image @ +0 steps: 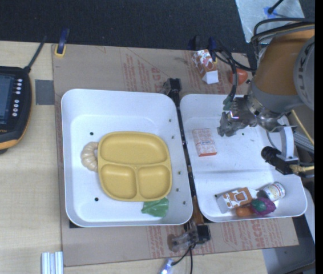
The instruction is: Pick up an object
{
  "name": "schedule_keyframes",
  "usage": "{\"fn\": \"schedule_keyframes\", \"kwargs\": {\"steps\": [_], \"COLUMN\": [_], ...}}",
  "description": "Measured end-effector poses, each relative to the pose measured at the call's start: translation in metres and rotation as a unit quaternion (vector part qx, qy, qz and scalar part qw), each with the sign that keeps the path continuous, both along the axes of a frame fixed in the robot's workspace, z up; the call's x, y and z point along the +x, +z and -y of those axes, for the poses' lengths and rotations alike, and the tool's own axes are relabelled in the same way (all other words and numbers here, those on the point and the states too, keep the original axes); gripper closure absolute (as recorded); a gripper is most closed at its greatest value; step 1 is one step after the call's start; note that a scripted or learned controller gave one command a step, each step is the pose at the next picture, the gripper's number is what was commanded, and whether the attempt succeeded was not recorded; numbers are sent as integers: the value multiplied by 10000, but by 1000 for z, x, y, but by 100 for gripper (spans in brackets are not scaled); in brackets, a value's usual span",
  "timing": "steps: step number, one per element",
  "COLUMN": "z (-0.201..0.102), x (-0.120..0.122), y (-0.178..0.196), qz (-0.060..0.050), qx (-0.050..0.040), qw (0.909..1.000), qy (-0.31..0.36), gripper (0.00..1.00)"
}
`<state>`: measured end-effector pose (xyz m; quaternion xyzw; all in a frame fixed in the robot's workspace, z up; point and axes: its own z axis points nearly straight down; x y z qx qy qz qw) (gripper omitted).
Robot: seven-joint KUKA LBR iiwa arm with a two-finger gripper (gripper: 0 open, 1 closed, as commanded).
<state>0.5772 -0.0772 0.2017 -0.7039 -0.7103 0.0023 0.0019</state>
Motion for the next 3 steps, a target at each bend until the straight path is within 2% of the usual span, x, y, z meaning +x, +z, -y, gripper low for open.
{"fn": "schedule_keyframes", "kwargs": {"steps": [3], "z": [2], "x": [0], "y": [30], "qz": [-28], "qx": [-3], "qw": [10000], "qy": [65], "gripper": [100]}}
